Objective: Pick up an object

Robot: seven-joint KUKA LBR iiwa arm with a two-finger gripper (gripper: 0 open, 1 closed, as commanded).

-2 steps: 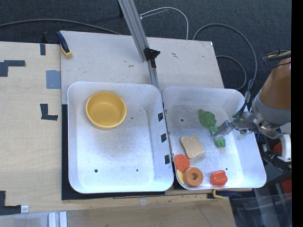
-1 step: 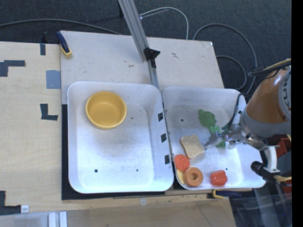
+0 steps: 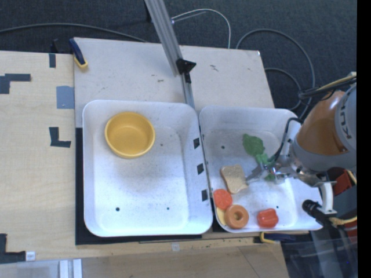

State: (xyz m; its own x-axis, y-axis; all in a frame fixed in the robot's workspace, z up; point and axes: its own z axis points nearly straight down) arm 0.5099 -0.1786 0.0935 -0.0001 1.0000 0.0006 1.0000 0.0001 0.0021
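Two shallow white bins sit side by side on the bench. The left bin (image 3: 98,213) holds a yellow bowl (image 3: 130,134) in its far left part, upright with its opening facing up. The right bin (image 3: 232,116) holds the smaller things: a green leafy piece (image 3: 253,144) toward the middle, a tan slice of toast (image 3: 233,179) just below and left of it, a red tomato-like piece (image 3: 222,199) at the near left corner, an orange ring (image 3: 237,216) touching the near wall beside it, and a red block (image 3: 267,217) farther right along the same wall.

The arm (image 3: 324,135) reaches in from the right, its orange band above the right bin's edge. The gripper (image 3: 265,170) sits low over the middle of that bin, at the lower end of the green piece and just right of the toast. The green piece's long axis runs on a slant from upper left to lower right, its broad leafy end pointing up and left toward the far wall, its narrow end running down into the gripper. A thin metal finger (image 3: 254,174) reaches out toward the toast's right edge. Whether the fingers are spread or closed, and whether they grip the green piece, cannot be told from this angle.
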